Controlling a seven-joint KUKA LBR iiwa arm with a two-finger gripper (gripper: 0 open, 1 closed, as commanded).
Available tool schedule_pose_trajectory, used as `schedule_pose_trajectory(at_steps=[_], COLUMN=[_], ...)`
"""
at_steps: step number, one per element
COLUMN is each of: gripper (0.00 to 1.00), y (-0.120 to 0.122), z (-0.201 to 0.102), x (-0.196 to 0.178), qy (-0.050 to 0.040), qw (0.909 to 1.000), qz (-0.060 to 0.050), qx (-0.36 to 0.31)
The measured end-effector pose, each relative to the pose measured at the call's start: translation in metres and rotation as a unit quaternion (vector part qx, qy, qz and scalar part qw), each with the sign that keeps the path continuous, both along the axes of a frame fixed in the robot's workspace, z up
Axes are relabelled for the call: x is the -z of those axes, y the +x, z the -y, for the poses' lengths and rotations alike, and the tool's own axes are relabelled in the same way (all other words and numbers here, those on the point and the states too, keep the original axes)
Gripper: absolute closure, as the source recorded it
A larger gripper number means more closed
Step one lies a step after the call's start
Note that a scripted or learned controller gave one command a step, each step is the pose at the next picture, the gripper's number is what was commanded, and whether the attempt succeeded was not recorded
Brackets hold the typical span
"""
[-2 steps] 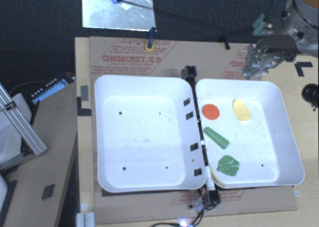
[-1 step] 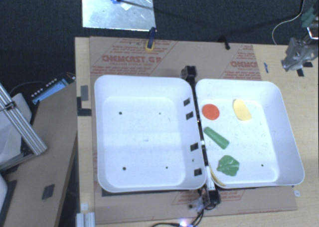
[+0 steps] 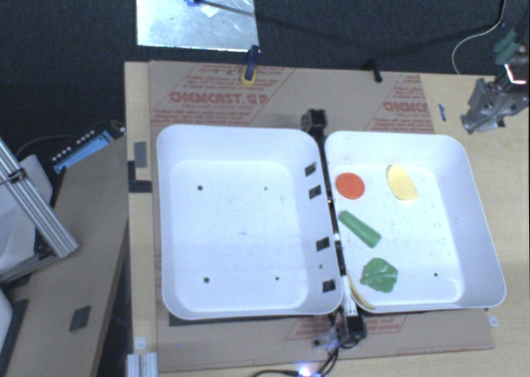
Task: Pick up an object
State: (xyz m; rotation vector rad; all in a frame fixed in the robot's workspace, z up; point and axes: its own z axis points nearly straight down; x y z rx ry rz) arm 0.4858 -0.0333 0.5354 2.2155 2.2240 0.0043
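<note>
Two shallow white bins sit side by side on a cardboard sheet on the desk, joined along a central seam so that things can be moved from one to the other. The left bin shows a bare floor, while the right bin holds all four candidates for picking: a flat orange disc near the seam, a pale yellow oval piece beside it toward the far wall, a dark green cylinder-like piece lying at a slant in the middle, and a crumpled green leaf-like piece close to the near rim. They lie apart from one another, which should leave room for fingers to close around any single one. The gripper hangs at the right edge of the view, outside the right bin and beyond its far right corner, well apart from every object. Whether its jaws are spread or pressed together I cannot tell at this size and angle; nothing is visibly held. The yellow piece lies closest to it.
</note>
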Motion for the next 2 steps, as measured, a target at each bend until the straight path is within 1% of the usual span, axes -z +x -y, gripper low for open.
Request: schedule_pose_trajectory(at_steps=[2], gripper=[1.0], y=[0.0], z=[0.178], x=[0.005], qy=[-0.0023], qw=[1.0], qz=[0.0], qx=[0.005])
